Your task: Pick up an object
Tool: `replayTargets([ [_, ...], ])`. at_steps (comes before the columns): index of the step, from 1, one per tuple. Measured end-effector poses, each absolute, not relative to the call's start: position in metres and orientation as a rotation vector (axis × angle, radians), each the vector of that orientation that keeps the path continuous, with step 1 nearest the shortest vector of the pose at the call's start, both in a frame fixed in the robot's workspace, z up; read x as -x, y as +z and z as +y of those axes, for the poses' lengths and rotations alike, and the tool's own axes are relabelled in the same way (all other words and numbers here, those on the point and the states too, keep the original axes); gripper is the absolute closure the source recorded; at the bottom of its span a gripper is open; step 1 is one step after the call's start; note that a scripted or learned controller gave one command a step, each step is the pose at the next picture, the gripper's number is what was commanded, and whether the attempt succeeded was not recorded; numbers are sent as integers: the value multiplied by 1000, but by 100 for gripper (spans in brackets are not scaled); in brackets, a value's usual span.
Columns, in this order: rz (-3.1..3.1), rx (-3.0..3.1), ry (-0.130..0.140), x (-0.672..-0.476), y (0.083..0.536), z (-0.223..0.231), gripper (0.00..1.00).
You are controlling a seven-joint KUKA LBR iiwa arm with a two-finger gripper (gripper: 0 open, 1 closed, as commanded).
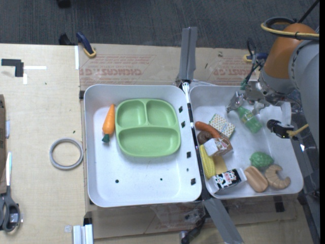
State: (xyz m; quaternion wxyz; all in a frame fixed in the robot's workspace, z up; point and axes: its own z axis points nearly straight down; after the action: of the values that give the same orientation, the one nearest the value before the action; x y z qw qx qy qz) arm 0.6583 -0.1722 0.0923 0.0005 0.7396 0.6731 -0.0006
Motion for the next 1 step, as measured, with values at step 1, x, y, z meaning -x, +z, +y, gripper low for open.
replayTargets([
  [1,2118,-2317,-4,-659,102,-172,100],
])
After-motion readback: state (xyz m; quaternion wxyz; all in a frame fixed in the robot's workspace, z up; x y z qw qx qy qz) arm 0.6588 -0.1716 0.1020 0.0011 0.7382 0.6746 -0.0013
